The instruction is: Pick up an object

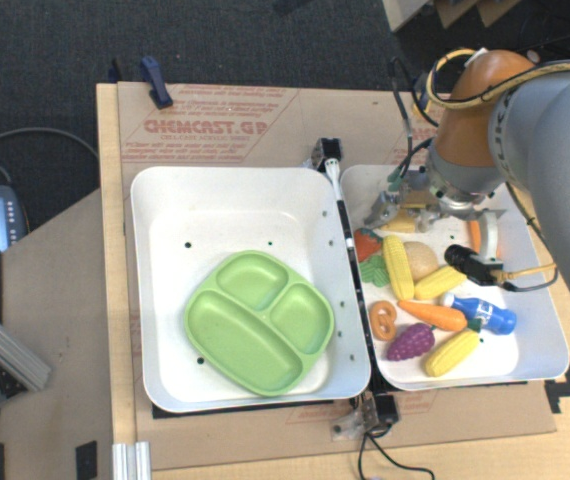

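Camera view looks down at a slant on a desk covered with brown cardboard, carrying two shallow white bins side by side. Left bin holds a light green divided plate with three compartments, lying flat toward the bin's near side. Right bin holds a heap of toy food: an upright corn cob, a second corn cob lying near the front, an orange carrot, a purple bunch of grapes, a pretzel, a beige potato shape, and a blue bottle. Grey arm with its orange band reaches in from the right, and its tool hangs over the far left part of the right bin, just above the heap. Whether the tool is wide or narrow cannot be told; nothing is visibly held in it.
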### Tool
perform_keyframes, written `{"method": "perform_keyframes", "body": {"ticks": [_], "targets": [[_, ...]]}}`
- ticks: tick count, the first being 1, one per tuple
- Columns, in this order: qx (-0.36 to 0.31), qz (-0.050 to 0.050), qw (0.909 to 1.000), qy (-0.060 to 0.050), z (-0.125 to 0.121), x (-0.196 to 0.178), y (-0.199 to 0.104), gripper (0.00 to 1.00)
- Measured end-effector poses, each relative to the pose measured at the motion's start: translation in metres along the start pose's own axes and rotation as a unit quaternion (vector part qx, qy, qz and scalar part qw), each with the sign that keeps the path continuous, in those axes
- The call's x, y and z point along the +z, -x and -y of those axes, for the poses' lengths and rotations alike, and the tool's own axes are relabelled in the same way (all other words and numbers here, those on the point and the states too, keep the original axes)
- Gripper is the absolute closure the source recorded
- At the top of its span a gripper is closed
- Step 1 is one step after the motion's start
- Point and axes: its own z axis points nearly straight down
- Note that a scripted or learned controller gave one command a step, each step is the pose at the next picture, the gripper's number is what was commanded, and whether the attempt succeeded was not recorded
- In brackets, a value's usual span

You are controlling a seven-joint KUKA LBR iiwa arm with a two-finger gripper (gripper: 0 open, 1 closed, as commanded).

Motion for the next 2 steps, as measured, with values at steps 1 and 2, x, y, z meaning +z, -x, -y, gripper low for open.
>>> {"method": "perform_keyframes", "body": {"ticks": [1, 2], "targets": [[0.001, 0.0, 1.0, 0.0, 0.028, 0.0, 0.023, 0.0], [0.001, -0.001, 1.0, -0.002, 0.114, 0.001, 0.011, 0.0]]}}
